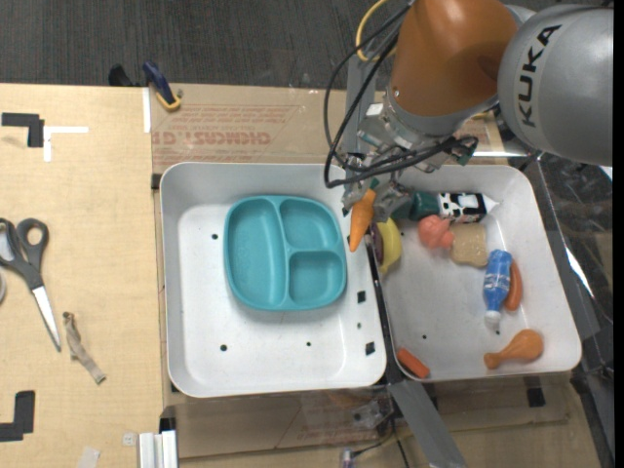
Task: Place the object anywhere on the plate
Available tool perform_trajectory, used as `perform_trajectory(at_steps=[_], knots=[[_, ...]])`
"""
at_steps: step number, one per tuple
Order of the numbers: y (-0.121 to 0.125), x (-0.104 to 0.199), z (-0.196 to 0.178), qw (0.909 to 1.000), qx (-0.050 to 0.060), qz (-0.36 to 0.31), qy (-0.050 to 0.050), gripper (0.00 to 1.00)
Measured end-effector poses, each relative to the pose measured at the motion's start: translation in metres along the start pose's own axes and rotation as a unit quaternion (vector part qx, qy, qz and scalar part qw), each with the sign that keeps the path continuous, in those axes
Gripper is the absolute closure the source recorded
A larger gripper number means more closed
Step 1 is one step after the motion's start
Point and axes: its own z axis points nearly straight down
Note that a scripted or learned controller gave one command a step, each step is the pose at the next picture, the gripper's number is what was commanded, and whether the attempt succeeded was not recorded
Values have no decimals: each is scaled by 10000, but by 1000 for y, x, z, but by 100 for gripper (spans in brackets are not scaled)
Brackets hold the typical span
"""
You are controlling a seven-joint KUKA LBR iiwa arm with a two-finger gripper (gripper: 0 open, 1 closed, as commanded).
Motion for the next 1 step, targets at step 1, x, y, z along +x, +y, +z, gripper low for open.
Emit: perform_trajectory(at_steps=[1], knots=[[0, 0, 0, 10000, -1, 0, 0, 0]])
